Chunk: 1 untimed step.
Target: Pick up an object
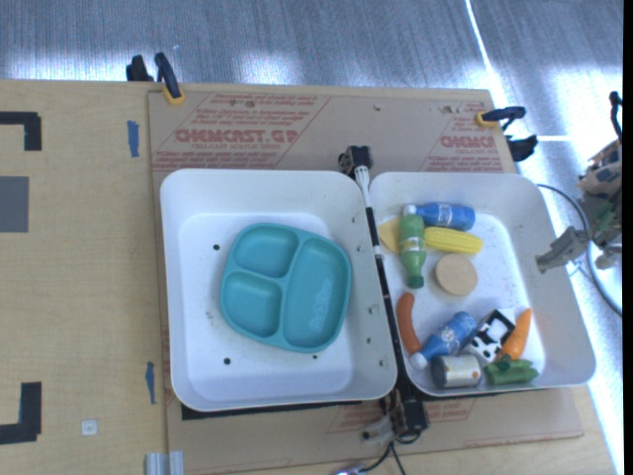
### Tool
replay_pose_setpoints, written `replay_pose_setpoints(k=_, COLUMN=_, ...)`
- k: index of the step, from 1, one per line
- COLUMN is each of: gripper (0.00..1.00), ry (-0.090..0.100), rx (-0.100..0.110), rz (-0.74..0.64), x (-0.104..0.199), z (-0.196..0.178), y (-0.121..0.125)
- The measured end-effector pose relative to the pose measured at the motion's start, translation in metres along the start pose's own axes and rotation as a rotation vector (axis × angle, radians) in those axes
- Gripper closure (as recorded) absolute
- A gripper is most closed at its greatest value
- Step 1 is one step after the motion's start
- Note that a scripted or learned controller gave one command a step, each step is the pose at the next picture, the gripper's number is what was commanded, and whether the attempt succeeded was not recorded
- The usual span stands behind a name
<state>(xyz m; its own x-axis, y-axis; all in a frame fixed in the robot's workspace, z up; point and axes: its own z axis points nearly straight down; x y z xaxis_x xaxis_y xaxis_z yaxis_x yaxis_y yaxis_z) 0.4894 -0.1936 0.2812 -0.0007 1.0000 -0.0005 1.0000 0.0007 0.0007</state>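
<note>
So in the camera view the gripper (562,249) hangs just off the right bin's (564,295) right rim, can't tell what it's doing. Inside that bin: green bottle (411,245), corn (451,241), blue bottles, round wooden disc (456,274), carrot (517,333). Teal divided plate (285,287) sits in the left bin (188,265).

At the frame's right edge, part of the robot is seen: a grey angular metal piece (560,248), pale mechanical parts with tan and blue details above it, and thin dark looping cables (605,275).
</note>
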Motion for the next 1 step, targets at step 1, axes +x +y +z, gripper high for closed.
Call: replay_pose_setpoints(k=1, gripper=0.0, ry=0.001, rx=0.003, rz=0.132, x=0.0397, z=0.156, y=-0.0073)
